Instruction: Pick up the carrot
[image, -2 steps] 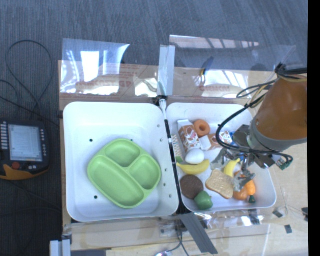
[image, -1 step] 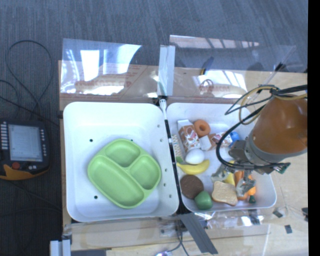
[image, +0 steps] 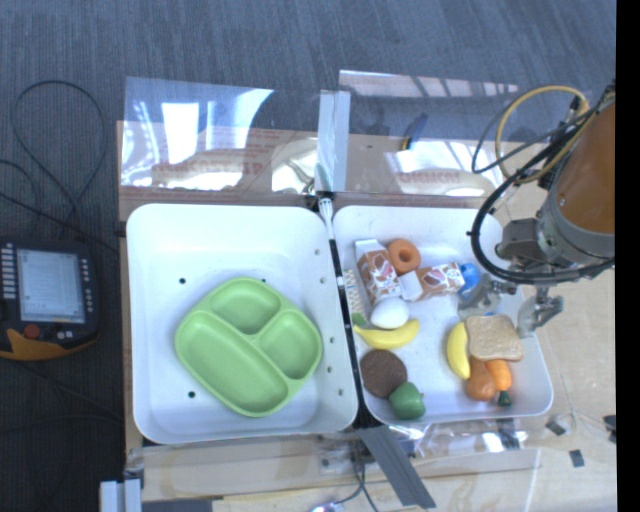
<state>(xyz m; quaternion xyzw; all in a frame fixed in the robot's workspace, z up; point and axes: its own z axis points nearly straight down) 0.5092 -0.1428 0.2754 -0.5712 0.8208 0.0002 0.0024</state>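
Not yet picked up: carrot (image: 497, 375) lying at the near right corner of the right bin (image: 540, 405), partly tucked under the edge of a slice of toast (image: 492, 338) and touching a small orange fruit (image: 480, 388) on its left. Short, stubby, bright orange, with what looks like a dark green tip toward the bin's near rim; plastic-toy look, smooth and probably slippery under hard fingers. End effector (image: 513, 300) hovering over the right bin's right side, just beyond the toast, apart from the carrot and not touching it. Fingers spread apart, one to each side, with nothing between them. Judged stage: approach only, with descent, closing and lift all left to do. Likely trouble: toast overlapping the carrot's far end, a yellow banana (image: 457, 350) standing close on the left, and the bin wall close on the right, leaving little room for fingers to straddle the carrot cleanly. Elsewhere in the right bin: a doughnut (image: 404, 256), a patterned carton (image: 377, 277), a white egg (image: 389, 315) on a second banana (image: 385, 336), a brown round item (image: 383, 371) and a green pepper (image: 406, 400). In the left bin (image: 160, 240), a green divided plate (image: 250, 345).
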